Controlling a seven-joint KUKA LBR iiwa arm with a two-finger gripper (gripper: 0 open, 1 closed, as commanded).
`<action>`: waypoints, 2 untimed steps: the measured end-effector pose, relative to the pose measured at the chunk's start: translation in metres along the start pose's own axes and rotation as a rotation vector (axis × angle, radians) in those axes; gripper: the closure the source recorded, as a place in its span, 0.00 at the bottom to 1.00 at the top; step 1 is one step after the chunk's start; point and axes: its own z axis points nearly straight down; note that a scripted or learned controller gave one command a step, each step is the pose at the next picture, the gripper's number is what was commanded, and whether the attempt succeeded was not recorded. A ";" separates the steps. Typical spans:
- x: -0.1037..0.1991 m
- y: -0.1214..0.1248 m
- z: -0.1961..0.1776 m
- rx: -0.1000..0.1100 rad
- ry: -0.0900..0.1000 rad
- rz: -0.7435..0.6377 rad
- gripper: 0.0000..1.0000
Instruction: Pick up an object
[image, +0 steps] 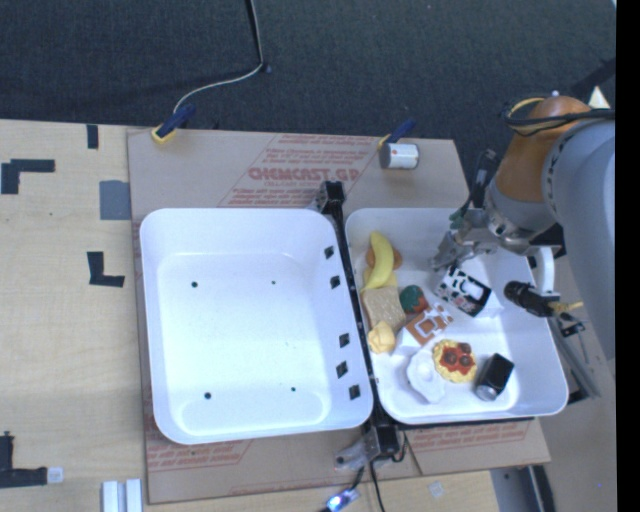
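Two white bins sit side by side on a brown board. The left bin (240, 320) has nothing but small dark dots on its floor. The right bin (530, 385) holds a bunch of things. A yellow banana (380, 258) lies near the wall between the bins, and a tan slice like bread (382, 306) lies just below it. A small green thing (411, 297) sits beside them. Closer to us are a little pizza toy (454, 359) and a black can (494, 376). A black and white patterned thing (463, 290) lies under the gripper (452, 252). The grey arm comes in from the right, and I cannot tell how the gripper is set or if it holds anything
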 end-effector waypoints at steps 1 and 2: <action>-0.027 0.017 0.011 0.000 0.002 0.003 1.00; -0.028 -0.047 -0.015 0.004 0.002 0.005 1.00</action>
